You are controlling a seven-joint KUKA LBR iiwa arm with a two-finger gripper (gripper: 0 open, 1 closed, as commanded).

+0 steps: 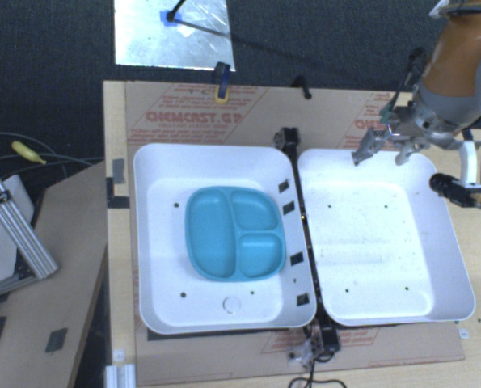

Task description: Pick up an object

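Our gripper (383, 148) hangs at the upper right of the frame, over the far edge of the right bin (446, 241), with its two fingers (361, 153) spread apart and nothing between them. We read that as a waiting or approach pose: the fingers point down and to the left, raised above the rim, so the arm (458, 51) can swing in without clipping the wall.

We see just one thing worth picking, a blue divided plate (234, 233) lying flat in the middle of the left bin (155, 217), well apart from the gripper and across the dividing wall between the two bins. It sits face up, with three compartments, its rim low against the white floor. We judge that makes it awkward: a flat, wide plate offers little for two narrow fingers except the raised rim or the ridges between compartments.

A small pale round disc (231, 304) lies just below the plate, near the bottom wall of the same bin; we cannot tell whether it is loose or part of the floor.

We judge the pick has not begun, and the next move calls for a reach leftward over the divider.
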